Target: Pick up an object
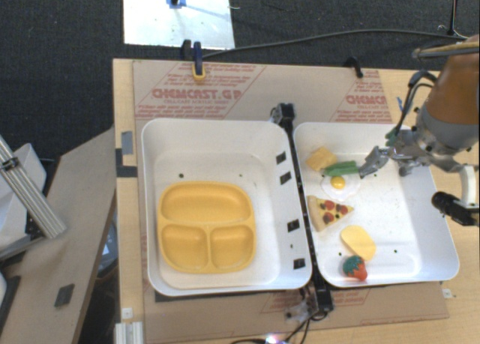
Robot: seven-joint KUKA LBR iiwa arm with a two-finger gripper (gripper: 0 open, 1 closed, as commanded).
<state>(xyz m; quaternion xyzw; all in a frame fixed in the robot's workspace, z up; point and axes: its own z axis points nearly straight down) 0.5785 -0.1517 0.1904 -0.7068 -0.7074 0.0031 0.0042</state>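
Camera view: yellow tray (206, 226) in left bin (217, 136), far left of the pincer (369, 167). Right bin (442, 260) holds the toy food; the green piece (341, 168) and fried egg (337, 182) sit just left of the pincer tips, pizza slice (328, 211) and strawberry (355, 267) below-left. Pincer state: cannot tell; nothing lifted, the pick is not yet done.

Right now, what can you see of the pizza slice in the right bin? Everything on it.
The pizza slice is a toy wedge, tan and plastic-looking, with red and dark green dots as toppings. It lies flat on the floor of the right bin, near the divider between the bins, its broad edge toward the divider. Just above it lies the fried egg; I cannot tell whether they touch. The yellow piece lies below it, apart. The gripper is not on it.
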